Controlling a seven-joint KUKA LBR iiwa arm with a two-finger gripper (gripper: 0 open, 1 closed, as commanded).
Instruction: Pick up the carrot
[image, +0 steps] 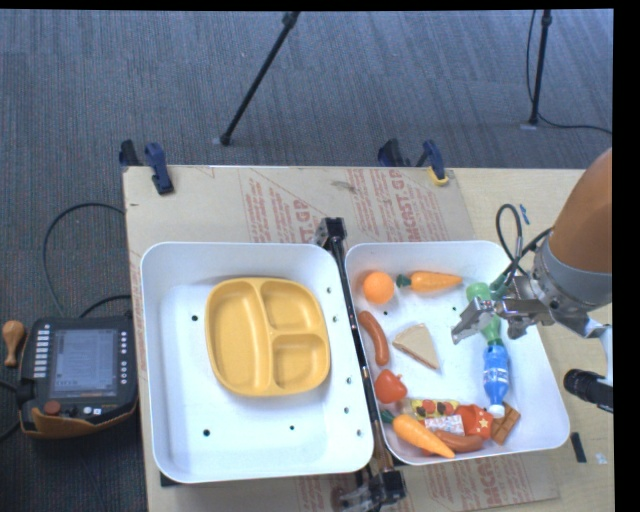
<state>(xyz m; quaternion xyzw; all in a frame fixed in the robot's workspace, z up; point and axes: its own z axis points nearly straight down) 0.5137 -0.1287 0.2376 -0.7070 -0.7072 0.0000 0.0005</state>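
Observation:
A carrot (434, 282) with a green stem end lies flat near the far wall of the right bin (556, 405), pointing right. A second orange carrot-like piece (422, 437) lies at the bin's near edge. My gripper (481, 326) hangs over the right half of this bin, to the right of and nearer than the far carrot, well apart from it. Its fingers (466, 329) are open with nothing between them. The grey arm with its orange band enters from the right.
The right bin also holds an orange ball (378, 288), a sausage (375, 338), a sandwich wedge (419, 347), a tomato (390, 386), a blue bottle (495, 370) and a green piece (480, 292) by the gripper. A yellow divided plate (266, 334) sits in the left bin.

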